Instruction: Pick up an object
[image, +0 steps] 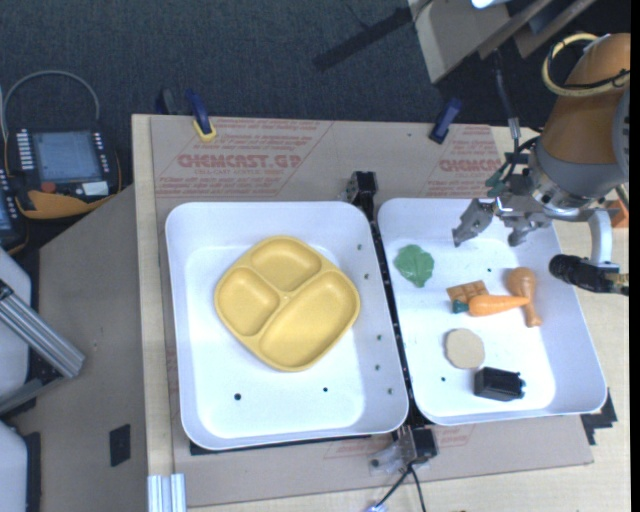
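Note:
My gripper (494, 229) hangs over the far part of the right bin (575, 385), its two grey fingers spread apart and nothing between them. Below it in that bin lie a green broccoli piece (413, 263), an orange carrot (497, 305) beside a small brown block (465, 293), a tan drumstick-like piece (523, 288), a round beige cookie (464, 349) and a black block (498, 383). The broccoli sits left of and nearer than the fingers; the drumstick lies just nearer than the right finger.
The left bin (200, 400) holds a yellow divided plate (287, 301). A black clip (361, 185) sits at the far junction of the bins. Blue clamps (201, 115) pin the cardboard base. A pendant screen (60, 160) lies off the bench at left.

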